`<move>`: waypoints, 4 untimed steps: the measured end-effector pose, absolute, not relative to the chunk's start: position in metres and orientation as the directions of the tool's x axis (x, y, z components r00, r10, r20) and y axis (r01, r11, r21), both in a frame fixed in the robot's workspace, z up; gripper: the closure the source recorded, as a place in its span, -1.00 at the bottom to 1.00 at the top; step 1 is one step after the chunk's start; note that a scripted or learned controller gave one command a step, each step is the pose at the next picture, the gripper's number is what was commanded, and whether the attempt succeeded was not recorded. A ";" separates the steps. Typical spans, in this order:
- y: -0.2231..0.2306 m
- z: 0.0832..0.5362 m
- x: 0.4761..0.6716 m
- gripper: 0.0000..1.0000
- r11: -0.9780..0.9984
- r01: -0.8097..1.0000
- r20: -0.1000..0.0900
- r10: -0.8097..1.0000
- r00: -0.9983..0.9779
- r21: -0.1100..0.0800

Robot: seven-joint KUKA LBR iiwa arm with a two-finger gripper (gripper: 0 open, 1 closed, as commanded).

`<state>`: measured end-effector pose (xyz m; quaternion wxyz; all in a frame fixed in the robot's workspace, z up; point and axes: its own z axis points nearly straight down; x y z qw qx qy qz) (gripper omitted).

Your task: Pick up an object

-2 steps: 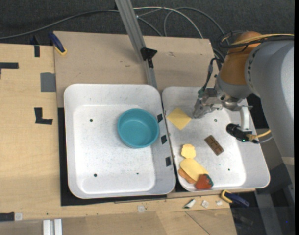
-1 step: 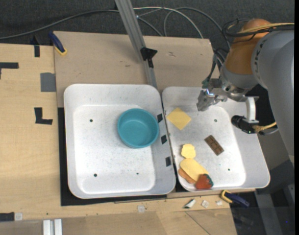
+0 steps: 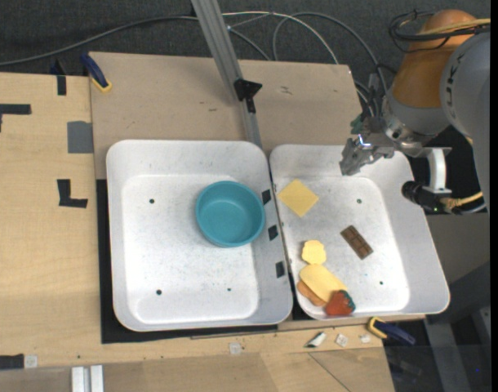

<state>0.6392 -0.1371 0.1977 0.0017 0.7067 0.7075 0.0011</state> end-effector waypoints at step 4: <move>0.017 0.241 0.605 1.00 0.007 1.000 0.002 1.000 -0.007 -0.002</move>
